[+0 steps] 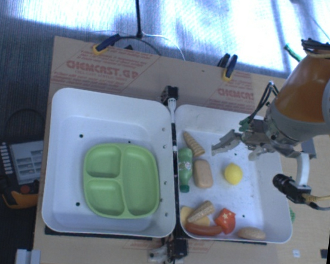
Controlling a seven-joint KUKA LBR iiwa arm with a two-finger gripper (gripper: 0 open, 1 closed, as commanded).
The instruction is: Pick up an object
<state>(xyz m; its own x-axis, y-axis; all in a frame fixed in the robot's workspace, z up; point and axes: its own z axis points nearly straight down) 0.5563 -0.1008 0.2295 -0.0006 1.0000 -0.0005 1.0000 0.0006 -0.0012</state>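
My gripper (237,149) hangs over the upper middle of the right bin (264,202), open, with nothing between its fingers. A yellow lemon (233,174) lies just below it, apart from the fingertips. To the left lie a tan ridged cone (193,143), a green bottle (184,169) and a beige bread roll (203,173). Along the front edge sit a tan wedge (201,211), a red sausage (202,229), a red pepper (225,220) and a brown potato (252,233).
The left bin (70,116) holds a green divided plate (121,180). A black clamp (170,94) sits at the top of the wall between the bins. Bare white floor lies at the right bin's right side, under the arm (308,99).
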